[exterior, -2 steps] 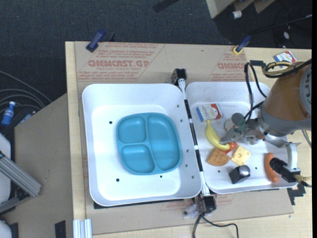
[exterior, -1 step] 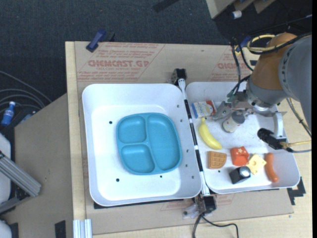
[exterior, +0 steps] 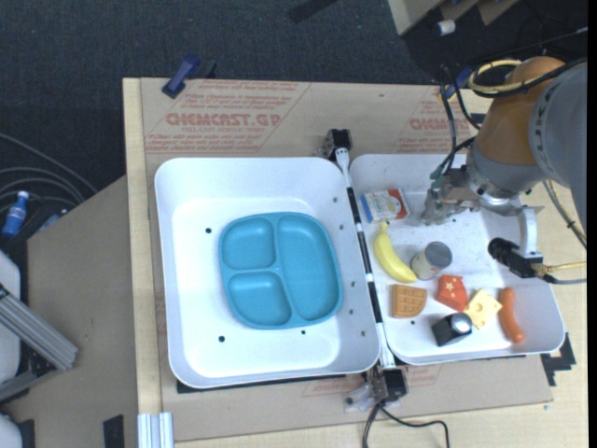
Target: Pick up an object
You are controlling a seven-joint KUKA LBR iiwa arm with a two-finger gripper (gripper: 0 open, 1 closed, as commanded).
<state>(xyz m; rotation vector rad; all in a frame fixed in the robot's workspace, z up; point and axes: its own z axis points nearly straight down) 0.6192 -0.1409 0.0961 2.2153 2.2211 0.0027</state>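
I count two bins (exterior: 177,250), one plate (exterior: 278,269), one banana (exterior: 390,258); I can't tell the gripper's (exterior: 438,202) state.

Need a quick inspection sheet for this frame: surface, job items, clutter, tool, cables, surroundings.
Surface: wooden bench printed with red lettering, bearing two white bins side by side.
Job's things: right bin holds a banana, waffle, grey can, strawberry, cheese wedge, sausage, small black object and a packet.
Clutter: left bin holds a blue divided plate; blue clip at the bench's far edge.
Tool: tool low over the right bin's far side, near the packet; finger state cannot be told.
Cables: black and yellow cables along the arm; more cables on the floor at left.
Surroundings: dark carpet.
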